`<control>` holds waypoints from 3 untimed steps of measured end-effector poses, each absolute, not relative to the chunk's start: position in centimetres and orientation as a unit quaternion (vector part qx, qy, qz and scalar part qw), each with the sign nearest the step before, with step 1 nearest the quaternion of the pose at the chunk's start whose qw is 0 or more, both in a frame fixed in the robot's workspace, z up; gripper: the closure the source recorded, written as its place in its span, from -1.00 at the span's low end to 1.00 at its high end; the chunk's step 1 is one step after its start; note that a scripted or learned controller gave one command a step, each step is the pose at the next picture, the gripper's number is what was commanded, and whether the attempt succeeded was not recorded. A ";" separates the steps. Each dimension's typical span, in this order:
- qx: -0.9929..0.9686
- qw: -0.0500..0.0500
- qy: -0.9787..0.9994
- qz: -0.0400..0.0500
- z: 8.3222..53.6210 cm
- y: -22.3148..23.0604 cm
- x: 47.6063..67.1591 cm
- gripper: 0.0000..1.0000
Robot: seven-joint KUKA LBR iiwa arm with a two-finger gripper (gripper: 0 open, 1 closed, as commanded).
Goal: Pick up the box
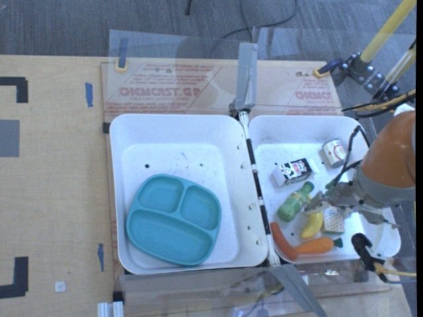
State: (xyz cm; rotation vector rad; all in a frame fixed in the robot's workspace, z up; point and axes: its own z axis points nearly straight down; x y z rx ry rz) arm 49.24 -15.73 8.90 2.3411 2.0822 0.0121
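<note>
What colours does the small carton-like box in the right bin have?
The small carton-like box is white with black patches, like a cow pattern, seen in the camera view.

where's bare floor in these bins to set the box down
Free: the left bin, its back strip behind the teal tray, and the right bin's far left corner behind the box. Crowded: the right bin's near half, where green bottle, banana, carrot and the gripper cluster.

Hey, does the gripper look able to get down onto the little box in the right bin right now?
Probably yes. The box lies flat with nothing on top, apart from the green bottle just below it. The gripper hovers nearby over the yellow toy.
</note>
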 end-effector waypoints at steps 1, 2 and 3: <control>0.749 0.004 0.662 0.004 9.8 -16.0 49.2 1.00; 0.758 0.000 0.652 0.000 16.2 -13.5 51.2 1.00; 0.758 0.000 0.652 0.000 16.2 -13.5 51.2 -1.00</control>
